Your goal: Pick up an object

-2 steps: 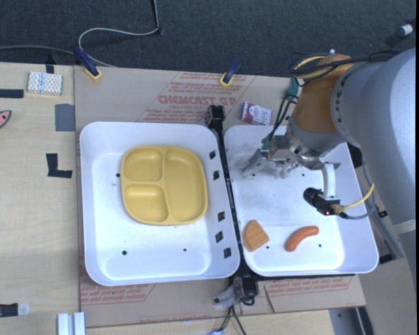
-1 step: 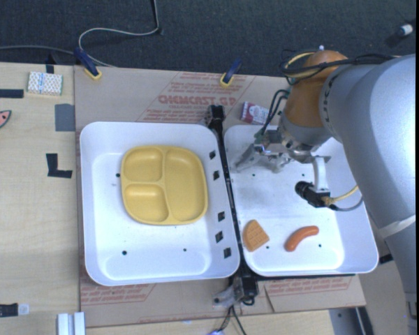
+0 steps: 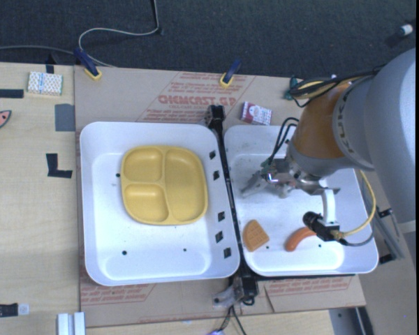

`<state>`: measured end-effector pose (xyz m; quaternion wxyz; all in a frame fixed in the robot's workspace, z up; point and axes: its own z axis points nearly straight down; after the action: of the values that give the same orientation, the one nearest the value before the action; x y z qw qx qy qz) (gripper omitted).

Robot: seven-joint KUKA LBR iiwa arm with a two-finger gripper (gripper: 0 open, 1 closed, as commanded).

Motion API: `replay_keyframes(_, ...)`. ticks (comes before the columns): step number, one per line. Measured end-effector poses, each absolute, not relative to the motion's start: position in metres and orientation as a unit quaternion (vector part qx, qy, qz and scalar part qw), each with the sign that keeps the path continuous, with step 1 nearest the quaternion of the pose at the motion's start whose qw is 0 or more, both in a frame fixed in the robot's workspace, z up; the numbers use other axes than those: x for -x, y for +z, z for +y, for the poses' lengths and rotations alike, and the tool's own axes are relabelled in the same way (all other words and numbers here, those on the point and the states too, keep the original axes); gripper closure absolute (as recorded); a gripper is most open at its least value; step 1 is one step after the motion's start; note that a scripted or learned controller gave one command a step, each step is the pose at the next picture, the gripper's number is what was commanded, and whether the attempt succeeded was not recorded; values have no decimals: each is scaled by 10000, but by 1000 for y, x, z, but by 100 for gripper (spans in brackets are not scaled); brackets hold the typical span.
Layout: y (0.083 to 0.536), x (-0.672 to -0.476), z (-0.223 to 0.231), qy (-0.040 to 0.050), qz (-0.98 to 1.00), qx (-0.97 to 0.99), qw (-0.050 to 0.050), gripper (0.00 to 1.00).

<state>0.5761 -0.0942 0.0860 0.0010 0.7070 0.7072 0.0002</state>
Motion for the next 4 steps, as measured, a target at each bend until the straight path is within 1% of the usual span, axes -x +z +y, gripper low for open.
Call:
replay_keyframes(1,86,-627,-94,8,7074,-7068,14,0)
replay_keyframes(2,95,-626,-94,10,7075,-7067,10,100)
replay_keyframes(3,95,-626,-94,9,7075,-7068,10,0)
replay_keyframes(4,104,-626,-93,11,7076,-7066,0,100)
